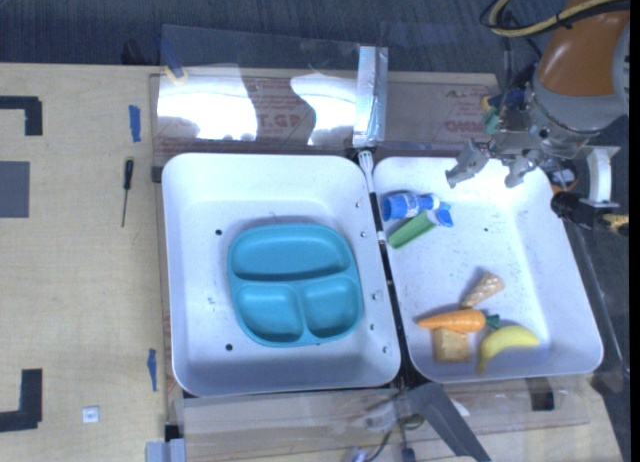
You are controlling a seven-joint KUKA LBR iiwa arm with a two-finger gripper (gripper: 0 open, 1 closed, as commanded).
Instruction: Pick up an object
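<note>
Grey end effector [493,169] hangs above the right bin's [570,270] far edge, fingers spread apart and gripping nothing. Step in hand: approach. Nearest candidate, the blue tube [413,206], lies near. Next: travel left, descend, close.

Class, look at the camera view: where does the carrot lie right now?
The carrot lies in the right bin, toward its near edge, just above the cracker-like square and left of the banana.
</note>
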